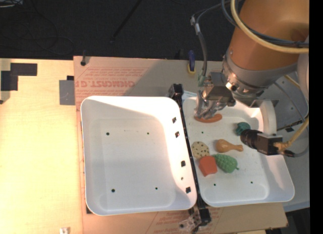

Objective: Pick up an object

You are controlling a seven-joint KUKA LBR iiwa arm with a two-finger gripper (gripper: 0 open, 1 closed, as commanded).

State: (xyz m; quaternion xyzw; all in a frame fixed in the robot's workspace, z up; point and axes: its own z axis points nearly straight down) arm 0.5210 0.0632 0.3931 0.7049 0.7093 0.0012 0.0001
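**Pincer down on the sausage at the far end of the right bin**

Nearest the camera, the pale wooden tabletop (40, 152) carried a brown cardboard sheet (116, 79) with red printed lettering, and on it sat two shallow white bins side by side, their inner rims touching. The left bin (131, 152) showed its bare white floor with a few small dark holes. The right bin (262, 187) held all the toy food, gathered in its middle and far half.

Closest in that bin lay a red block-like piece (208, 165), touching a green bumpy piece (227, 163) just to its right. Just behind the red piece, near the wall shared by the two bins, lay a round speckled cookie (200, 149). Beside the cookie, toward the arm's side, a tan drumstick (228, 146) lay flat with its thin end pointing right. Farther back and to the right sat a small teal piece (243, 127), apart from the drumstick.

At the far end of the right bin lay an orange-red sausage (216, 119), flat on the floor. The pincer (207, 111) stood directly over its left end, low enough to appear to touch it. Whether the pincer was wide or narrow could not be told, nor whether it gripped the sausage.

Behind and above, the arm (267, 26) came in from the right, its broad orange band looming over the bin's far corner.
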